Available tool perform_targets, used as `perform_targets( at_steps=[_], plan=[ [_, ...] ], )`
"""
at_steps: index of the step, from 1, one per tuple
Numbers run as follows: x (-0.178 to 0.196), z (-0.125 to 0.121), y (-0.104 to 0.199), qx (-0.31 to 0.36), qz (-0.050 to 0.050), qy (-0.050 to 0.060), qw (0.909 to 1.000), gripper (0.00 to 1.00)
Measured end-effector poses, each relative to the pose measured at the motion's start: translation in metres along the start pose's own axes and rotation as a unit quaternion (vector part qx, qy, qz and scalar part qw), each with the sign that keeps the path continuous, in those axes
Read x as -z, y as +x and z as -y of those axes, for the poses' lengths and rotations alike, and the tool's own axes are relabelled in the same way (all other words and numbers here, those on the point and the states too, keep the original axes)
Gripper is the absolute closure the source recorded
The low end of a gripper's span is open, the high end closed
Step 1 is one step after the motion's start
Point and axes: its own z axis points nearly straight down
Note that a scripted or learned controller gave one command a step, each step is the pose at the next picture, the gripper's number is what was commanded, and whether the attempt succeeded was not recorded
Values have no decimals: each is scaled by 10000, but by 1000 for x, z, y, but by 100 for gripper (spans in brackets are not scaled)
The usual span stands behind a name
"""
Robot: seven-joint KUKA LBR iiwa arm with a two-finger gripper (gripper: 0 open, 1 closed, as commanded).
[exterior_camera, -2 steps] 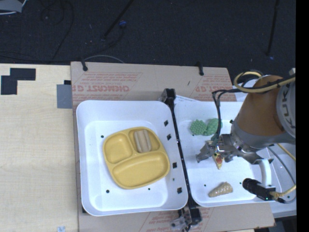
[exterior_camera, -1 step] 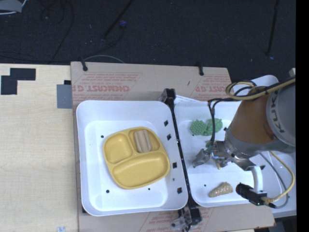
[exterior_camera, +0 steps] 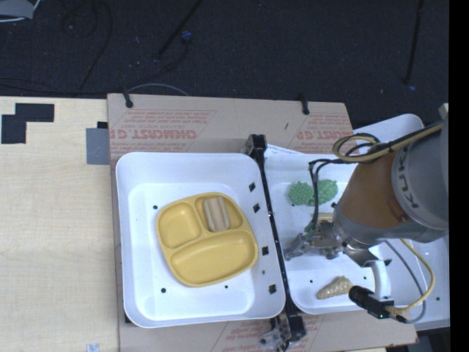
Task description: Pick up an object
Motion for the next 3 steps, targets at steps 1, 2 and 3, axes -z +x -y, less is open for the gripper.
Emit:
perform_targets(
  at_steps=[1,2,3],
  plan=[
    [12,-1,-1,-25,0,-11,10000,100],
    [69,-11,1,7,7,-37,10000,100],
    [112,-17,-2,5,8,-34,10000,100]
  ],
)
